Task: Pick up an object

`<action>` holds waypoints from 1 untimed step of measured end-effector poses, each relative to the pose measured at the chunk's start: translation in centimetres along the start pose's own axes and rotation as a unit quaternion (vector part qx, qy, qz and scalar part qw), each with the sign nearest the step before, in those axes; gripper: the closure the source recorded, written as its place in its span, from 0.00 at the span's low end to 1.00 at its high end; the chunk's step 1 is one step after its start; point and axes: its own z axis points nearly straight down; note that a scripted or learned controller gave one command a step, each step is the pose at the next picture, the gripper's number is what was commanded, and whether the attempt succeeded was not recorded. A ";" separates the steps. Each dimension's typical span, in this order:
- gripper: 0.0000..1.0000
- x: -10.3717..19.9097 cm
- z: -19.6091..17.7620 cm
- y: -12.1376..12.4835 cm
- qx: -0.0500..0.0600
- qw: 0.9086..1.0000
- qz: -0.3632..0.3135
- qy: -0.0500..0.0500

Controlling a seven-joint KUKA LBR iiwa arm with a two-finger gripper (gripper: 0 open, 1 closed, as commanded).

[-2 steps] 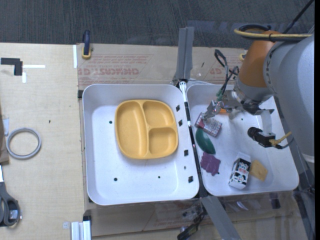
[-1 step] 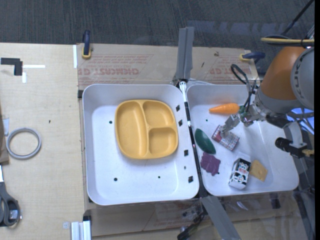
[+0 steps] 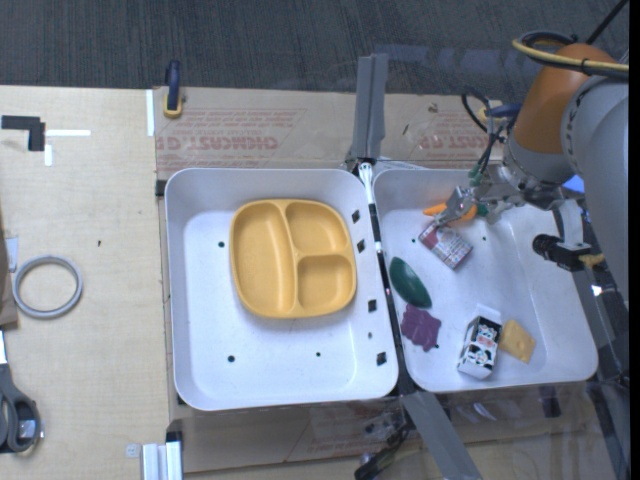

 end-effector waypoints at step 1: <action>0.00 -5.5 -0.1 -0.2 -0.004 0.998 -0.068 0.002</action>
